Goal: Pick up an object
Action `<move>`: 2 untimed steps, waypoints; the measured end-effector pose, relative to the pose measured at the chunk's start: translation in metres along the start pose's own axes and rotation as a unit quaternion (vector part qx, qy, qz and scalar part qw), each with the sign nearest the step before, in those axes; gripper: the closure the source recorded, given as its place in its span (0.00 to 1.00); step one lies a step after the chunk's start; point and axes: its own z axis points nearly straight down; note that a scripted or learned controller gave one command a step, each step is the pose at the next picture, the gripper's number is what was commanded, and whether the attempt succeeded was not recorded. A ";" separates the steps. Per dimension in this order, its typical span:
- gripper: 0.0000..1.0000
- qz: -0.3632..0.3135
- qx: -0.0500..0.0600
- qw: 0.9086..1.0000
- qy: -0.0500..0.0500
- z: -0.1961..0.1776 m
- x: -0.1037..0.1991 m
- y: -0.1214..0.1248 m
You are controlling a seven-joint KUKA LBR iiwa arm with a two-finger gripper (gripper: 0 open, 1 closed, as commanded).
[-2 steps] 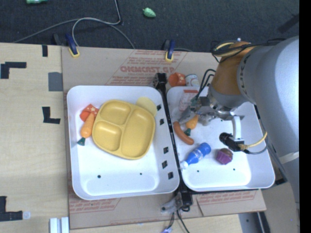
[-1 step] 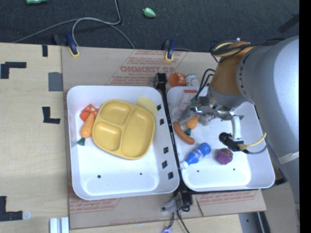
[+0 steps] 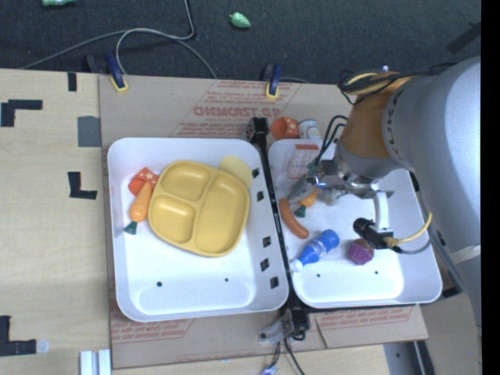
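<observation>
Cardboard (image 3: pixel 234 108) print reads "CHEMCAST"; claw (image 3: pixel 312 184) low in right bin (image 3: pixel 414 283), grip state can't tell.

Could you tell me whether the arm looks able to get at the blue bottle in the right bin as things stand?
Probably yes. The blue bottle lies on its side in the right bin with nothing on top of it; the gripper sits just above it in the view, over the orange sausage.
</observation>
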 end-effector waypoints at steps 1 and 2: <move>0.00 0.001 0.001 1.000 0.000 0.000 0.001 0.009; 0.00 -0.001 0.000 1.000 0.002 0.000 -0.011 -0.006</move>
